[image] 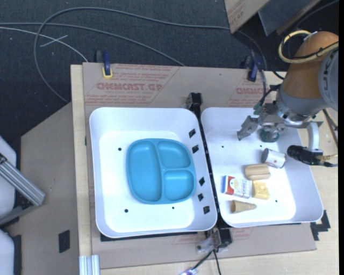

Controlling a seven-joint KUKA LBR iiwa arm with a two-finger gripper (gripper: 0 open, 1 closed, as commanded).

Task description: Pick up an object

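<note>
Currently catalogued: left bin (pixel 102 177) with blue divided plate (pixel 160 171); right bin (pixel 226 121) with small items.
Bread roll (pixel 257 172), at the right bin's middle, is judged light and soft; its long axis is laid left-right, best pinched across. Gripper (pixel 257 124), spread wide and holding nothing, is poised farther off.

The robot arm (pixel 312 64) is cut off by the frame's right edge at upper right. The print on the small carton (pixel 237 186) at lower right is too small to be read. A cardboard box (pixel 244 11) is cropped by the top edge.
</note>
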